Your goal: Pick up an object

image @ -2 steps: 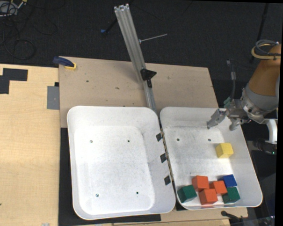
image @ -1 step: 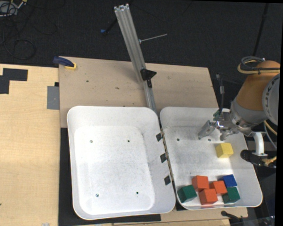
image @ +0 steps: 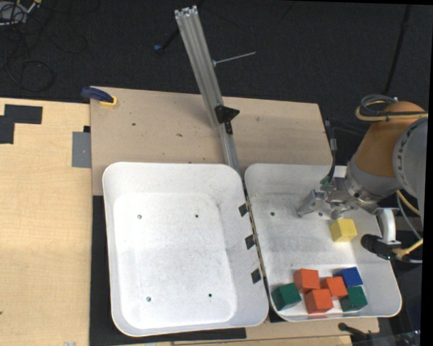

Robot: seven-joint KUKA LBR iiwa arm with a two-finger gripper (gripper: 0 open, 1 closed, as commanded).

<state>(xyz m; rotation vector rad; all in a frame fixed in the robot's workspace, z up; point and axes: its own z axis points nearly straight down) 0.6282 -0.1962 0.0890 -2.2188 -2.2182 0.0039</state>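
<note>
Gripper (image: 322, 203) fingers spread open over the right bin (image: 287, 190), beside a small yellow cube (image: 343, 229).

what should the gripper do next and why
Probably shift toward the yellow block and descend over it. The gripper sits above bare floor of the right bin with nothing between its fingers, and that block lies alone just beside it, apart from the crowded cluster.

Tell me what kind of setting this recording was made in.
Probably a robotics lab bench: two white bins side by side on a plywood top, coloured blocks for grasping, an aluminium rail, and loose cables on the dark floor.
</note>
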